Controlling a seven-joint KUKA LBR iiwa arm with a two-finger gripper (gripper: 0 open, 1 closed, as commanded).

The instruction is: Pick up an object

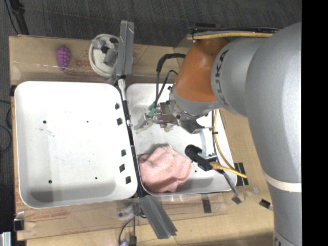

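The claw (147, 119) hangs over bare white floor in the right bin (148, 94). Its tip is small and blurred, so I cannot tell whether it is spread or pressed together. Near it, apart, a soft crumpled pink cloth (163, 170) lies bunched against the wall beside the left bin (31, 137). The grey arm (256, 86) hides the right bin's far side. A knobbly purple lump (63, 57) sits on the bench.

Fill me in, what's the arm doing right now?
The KUKA arm is reaching in over the right bin, with its gripper low near that bin's left wall. A crumpled pink cloth lies in the same bin, apart from the gripper and not held. A small purple object sits on the bench outside the bins.
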